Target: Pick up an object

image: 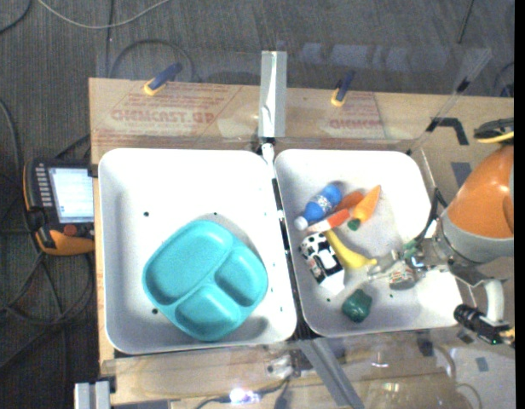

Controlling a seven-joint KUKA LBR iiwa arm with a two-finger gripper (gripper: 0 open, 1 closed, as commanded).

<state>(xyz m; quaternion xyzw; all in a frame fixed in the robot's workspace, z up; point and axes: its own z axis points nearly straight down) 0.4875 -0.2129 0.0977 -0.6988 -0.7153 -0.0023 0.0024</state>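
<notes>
The right bin (416, 313) holds a heap of small things: a blue bottle (322, 202), an orange carrot (366, 204), a red and white stick (335, 220), a yellow banana (348, 252), a black and white block (317, 256) and a dark green lump (358, 305). My gripper (389, 271) is low in this bin, right of the heap. It points left, its tip close to the banana's right end. I see nothing held in it.
A teal divided plate (207, 279) lies in the left bin (126, 194). The arm's orange band (486, 196) hangs over the right bin's right wall. A handheld pendant (62, 203) sits left of the bench.
</notes>
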